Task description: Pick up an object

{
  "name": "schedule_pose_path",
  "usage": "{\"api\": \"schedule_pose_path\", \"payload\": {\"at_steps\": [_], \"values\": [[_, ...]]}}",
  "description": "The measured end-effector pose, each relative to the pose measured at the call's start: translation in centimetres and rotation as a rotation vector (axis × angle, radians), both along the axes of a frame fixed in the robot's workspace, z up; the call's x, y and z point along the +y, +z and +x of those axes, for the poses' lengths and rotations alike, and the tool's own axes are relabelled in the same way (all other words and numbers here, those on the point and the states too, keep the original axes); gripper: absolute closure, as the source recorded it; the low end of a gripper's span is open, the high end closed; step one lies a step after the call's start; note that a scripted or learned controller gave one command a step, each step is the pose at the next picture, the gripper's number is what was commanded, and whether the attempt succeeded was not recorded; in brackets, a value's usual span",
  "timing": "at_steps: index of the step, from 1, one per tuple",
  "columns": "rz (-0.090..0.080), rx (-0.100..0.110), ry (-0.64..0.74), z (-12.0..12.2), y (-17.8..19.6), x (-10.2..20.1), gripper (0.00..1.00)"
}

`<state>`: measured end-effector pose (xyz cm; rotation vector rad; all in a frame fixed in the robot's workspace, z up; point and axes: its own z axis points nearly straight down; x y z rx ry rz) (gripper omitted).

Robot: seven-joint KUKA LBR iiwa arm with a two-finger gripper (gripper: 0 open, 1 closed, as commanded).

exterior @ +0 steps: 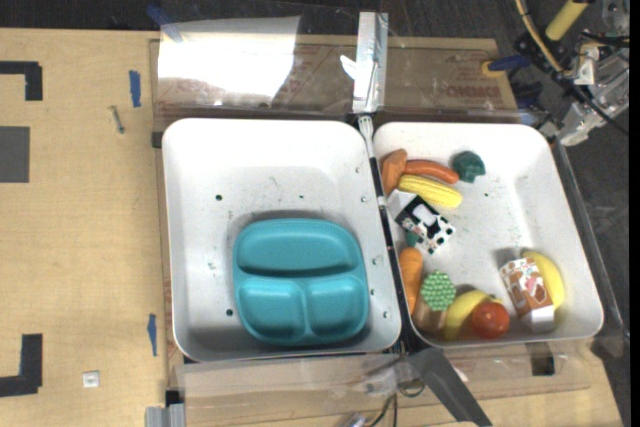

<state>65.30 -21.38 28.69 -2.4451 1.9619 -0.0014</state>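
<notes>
Right bin (520, 165): centre floor lying open; toys crowding its left wall & near edge. Corn (431, 190) sitting by left wall, long axis pointing lower-right. Left bin (200, 175) holding teal tray (300, 282). Gripper (590, 110) hovering off right bin's far-right corner; pincer state: can't tell.

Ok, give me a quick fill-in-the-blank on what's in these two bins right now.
1. The teal tray lies in the ____ bin.
2. The tray has ____ compartments.
3. The tomato sits near the right bin's ____ edge.
4. The yellow corn lies just below the ____.

Missing words: left; three; front; carrot
</notes>
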Motion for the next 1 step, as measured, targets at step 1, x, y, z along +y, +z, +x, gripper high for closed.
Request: {"api": "schedule_pose_path", "payload": {"at_steps": [1], "values": [[-0.004, 0.001, 0.121, -10.35, 0.58, 0.16, 1.00]]}}
